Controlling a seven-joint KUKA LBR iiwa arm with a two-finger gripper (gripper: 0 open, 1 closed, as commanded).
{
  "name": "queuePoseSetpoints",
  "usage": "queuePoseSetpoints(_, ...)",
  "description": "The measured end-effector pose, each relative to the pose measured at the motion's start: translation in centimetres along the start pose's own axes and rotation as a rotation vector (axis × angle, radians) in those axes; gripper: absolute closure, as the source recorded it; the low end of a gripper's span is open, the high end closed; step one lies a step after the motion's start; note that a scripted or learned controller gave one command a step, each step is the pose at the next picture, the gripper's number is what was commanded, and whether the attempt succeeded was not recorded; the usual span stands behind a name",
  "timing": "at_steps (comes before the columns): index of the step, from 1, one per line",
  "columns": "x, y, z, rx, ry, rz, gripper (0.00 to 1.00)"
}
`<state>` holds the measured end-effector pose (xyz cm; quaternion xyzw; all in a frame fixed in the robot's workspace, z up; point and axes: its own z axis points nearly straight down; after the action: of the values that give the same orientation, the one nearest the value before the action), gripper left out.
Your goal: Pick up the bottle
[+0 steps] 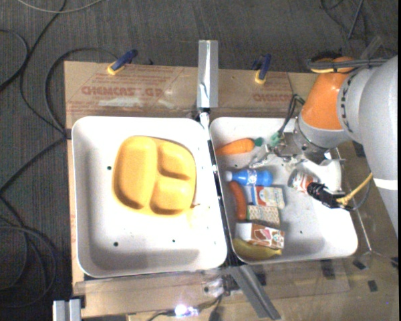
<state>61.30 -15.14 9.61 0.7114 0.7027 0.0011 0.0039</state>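
1. Jaws [275, 151]: positioned low over the right bin [334, 239], at its upper middle; the fingertips are lost against the clutter, so whether they are spread or pressed together cannot be told. Nothing is seen pinched between them.
2. Arm [361, 105]: grey with an orange band, entering over the right bin's upper right corner and covering part of its far rim.
3. Bottle [249, 177]: white with a blue cap and blue label, lying on its side on the right bin's floor, left of centre, just below and left of the jaws. Contact with the jaws cannot be confirmed.
4. Carrot [238, 146]: orange with a green top, lying in the right bin's upper left corner, above the bottle.
5. Sausage [238, 199]: reddish, lying along the right bin's left wall, just below the bottle.
6. Small cartons [266, 202]: several printed packs clustered in the right bin below the bottle; a brown one [262, 234] nearest the front wall.
7. Banana [257, 249]: yellow, at the right bin's front left corner, beneath the brown pack.
8. Left bin [93, 246]: beside the right bin, walls touching; holds a yellow divided tray [154, 174] near its centre.
9. Bench [120, 92]: brown board behind both bins, with clamps at its far edge.
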Motion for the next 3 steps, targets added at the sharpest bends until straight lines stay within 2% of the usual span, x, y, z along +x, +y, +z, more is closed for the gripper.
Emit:
queuePoseSetpoints(1, 0.7, 0.3, 0.7, 0.001, -0.003, -0.144, 0.00)
queuePoseSetpoints(2, 0.9, 0.5, -0.1, -0.002, -0.001, -0.146, 1.00)
queuePoseSetpoints(3, 11.0, 5.5, -8.6, 0.010, 0.003, -0.139, 1.00)
